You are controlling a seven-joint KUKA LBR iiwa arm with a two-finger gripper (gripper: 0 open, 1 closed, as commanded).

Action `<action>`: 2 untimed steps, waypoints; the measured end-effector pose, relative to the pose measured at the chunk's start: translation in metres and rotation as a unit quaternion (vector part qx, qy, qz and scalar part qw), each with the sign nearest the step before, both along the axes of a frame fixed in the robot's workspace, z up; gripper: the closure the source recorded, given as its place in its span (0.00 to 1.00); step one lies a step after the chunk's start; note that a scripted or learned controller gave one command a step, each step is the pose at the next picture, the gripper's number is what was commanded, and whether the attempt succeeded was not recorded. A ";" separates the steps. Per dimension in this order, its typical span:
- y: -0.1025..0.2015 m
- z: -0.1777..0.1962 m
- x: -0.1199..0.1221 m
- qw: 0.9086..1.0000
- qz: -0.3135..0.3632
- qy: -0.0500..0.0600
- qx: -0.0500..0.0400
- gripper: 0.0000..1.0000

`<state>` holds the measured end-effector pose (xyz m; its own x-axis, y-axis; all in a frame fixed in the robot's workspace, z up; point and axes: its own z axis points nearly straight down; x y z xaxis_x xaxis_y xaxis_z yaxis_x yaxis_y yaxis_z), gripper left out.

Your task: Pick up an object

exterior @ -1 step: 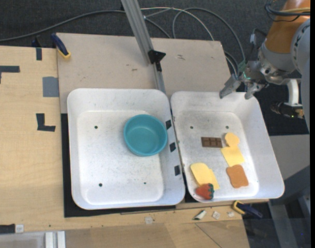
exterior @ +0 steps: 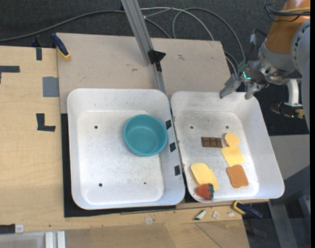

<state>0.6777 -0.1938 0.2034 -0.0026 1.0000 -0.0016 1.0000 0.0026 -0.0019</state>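
Note:
My gripper (exterior: 238,91) hangs over the far right rim of the right bin (exterior: 263,133), open, with nothing between its two fingers. Below it in that bin lie a brown chocolate bar (exterior: 211,142), a small yellow piece (exterior: 231,139), a larger yellow piece (exterior: 233,155), an orange piece (exterior: 237,176), a yellow wedge (exterior: 203,173) and a red strawberry (exterior: 204,191). All of them rest in the near half of the bin, well apart from the gripper.
A teal bowl (exterior: 145,134) sits in the left bin (exterior: 90,154) near its right side. A slanted metal post (exterior: 142,32) rises behind the bins. Cables run across the dark floor at the back.

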 end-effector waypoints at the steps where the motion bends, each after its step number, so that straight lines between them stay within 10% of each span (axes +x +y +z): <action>1: 0.001 -0.044 0.002 1.000 0.000 0.001 0.001 0.00; 2: 0.012 -0.098 0.000 1.000 0.000 0.002 0.001 0.00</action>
<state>0.6777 -0.1815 0.1058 -0.0024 1.0000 0.0003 1.0000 0.0024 -0.0063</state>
